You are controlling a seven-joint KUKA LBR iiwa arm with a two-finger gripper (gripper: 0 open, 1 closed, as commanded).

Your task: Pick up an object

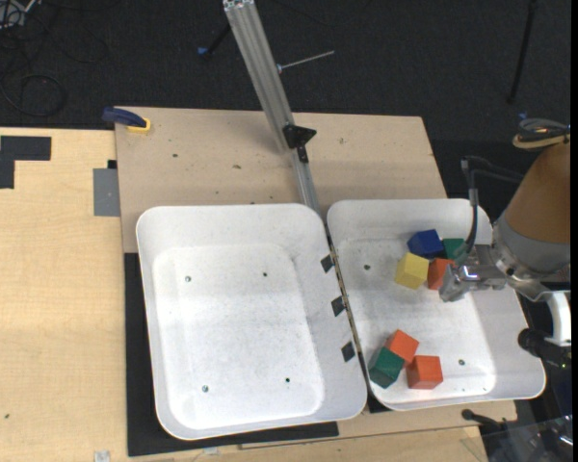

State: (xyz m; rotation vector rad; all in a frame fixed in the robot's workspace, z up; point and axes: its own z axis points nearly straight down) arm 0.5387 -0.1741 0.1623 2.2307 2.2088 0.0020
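The right bin (366, 221) holds several small blocks. A blue block (425, 242), a yellow block (411, 271), a green block (453, 248) and a red-orange block (436, 272) cluster near its right side. Near the front lie an orange block (402, 345), a green block (386, 366) and a red block (425, 372). My gripper (455, 283) is low in the right bin, right beside the red-orange block and just below the green one. Its fingers are too small and dark to read.
The left bin (164, 234) sits beside the right one. A slanted aluminium rail (266, 75) rises behind the bins. The arm's orange band (544, 195) is at the far right. A blue-and-yellow clamp (127, 118) lies on the bench's back left corner.
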